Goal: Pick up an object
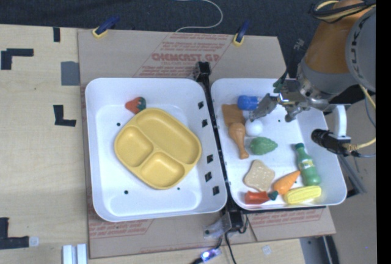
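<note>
Claw [276, 108] of the grey arm hangs above the upper part of the right bin [338, 166], its two fingers [264, 107] spread apart with nothing between them. Just left of the claw lies a blue toy [247, 102]; below that sit a white ball [255, 128] and a chicken drumstick [238, 136]. Further below the claw rest a green leafy piece [263, 146], a bread slice [259, 175], a carrot [285, 183], a corn cob [303, 195] and a green bottle [306, 165]. Well to the left, the other bin [101, 134] holds a yellow divided plate [157, 148] and a small strawberry [135, 104].
</note>
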`<state>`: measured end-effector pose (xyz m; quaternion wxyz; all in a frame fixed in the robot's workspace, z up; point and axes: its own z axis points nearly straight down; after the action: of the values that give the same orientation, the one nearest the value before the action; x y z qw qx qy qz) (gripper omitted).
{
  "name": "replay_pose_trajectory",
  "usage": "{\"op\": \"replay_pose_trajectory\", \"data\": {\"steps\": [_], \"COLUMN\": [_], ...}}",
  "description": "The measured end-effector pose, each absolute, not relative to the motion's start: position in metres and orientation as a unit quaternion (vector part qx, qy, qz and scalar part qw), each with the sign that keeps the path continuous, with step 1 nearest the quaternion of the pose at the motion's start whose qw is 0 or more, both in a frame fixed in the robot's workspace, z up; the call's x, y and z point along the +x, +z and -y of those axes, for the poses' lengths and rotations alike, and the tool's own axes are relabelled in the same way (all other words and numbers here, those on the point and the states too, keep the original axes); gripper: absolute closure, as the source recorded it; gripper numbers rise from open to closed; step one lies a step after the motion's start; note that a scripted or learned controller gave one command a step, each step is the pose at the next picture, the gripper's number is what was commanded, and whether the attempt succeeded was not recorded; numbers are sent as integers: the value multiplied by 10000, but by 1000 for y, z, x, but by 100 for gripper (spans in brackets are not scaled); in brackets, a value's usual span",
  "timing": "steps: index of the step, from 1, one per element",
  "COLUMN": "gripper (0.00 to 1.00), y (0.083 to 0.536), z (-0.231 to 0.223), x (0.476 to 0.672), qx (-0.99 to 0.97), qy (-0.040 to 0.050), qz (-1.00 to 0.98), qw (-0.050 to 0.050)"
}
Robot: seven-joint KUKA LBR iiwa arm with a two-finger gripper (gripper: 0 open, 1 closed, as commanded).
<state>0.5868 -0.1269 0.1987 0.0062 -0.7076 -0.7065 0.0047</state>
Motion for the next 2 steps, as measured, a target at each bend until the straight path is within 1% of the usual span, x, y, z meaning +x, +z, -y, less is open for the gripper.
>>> {"op": "replay_pose_trajectory", "data": {"steps": [1, 2], "gripper": [0, 0], "y": [206, 160], "z": [127, 131], "x": [590, 592], "qx": [-7066, -7068], "qy": [6, 23], "qz": [7077, 7074], "qw": [8, 20]}}
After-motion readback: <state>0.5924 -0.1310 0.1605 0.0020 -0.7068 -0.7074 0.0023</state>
